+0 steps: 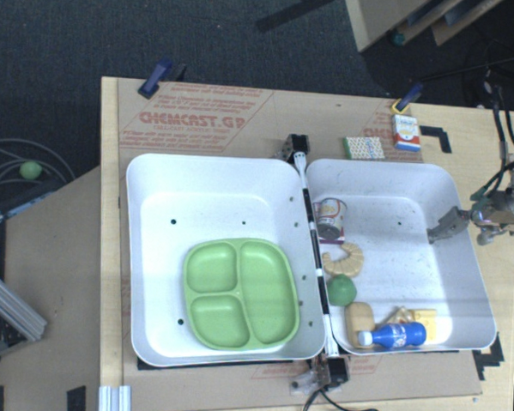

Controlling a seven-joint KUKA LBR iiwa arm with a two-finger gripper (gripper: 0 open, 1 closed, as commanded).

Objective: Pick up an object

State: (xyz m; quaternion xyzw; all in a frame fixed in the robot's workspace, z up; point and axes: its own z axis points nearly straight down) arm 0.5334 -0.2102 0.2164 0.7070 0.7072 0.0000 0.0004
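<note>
Gripper point(452, 224) hung at three o'clock over the right bin point(472, 285), finger state unclear, while the green ball point(342, 290) at seven o'clock looked light, smooth, best pinched across its middle.

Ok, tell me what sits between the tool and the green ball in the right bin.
Nothing visible does. The tool is at the right bin's right wall, and bare bin floor runs from it to the green ball near the left wall. The pale ring and tan block only flank the ball.
</note>
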